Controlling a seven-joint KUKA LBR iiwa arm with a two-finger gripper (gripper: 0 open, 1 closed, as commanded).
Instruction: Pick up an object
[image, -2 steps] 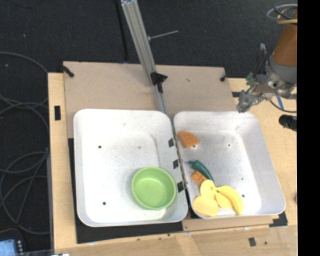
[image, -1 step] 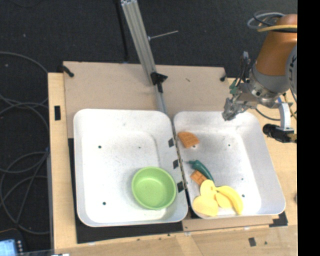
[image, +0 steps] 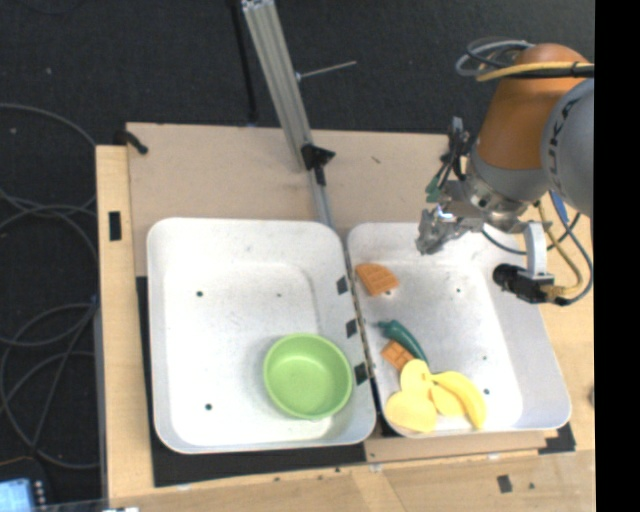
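- Two shallow white bins sit side by side on a wooden bench (image: 230, 170), seen from above at a slant; the right bin (image: 520, 350) is the landmark here.
- The grey arm (image: 525, 115), with its orange band, reaches in above the right bin's far right corner.
- Its gripper (image: 432, 238) hangs over the right bin's far edge. I cannot tell how its fingers stand, and nothing is visible between them.
- An orange block (image: 376, 279) lies inside the right bin near its far left corner, just beside the gripper.
- A dark green piece (image: 403, 339) and a small orange piece (image: 397, 354) lie along the right bin's left wall.
- Yellow toy pieces (image: 437, 397), one banana-shaped, crowd the right bin's near left corner.
- A green bowl (image: 308, 375) stands upright in the left bin (image: 200, 260), close to the wall shared with the right bin.
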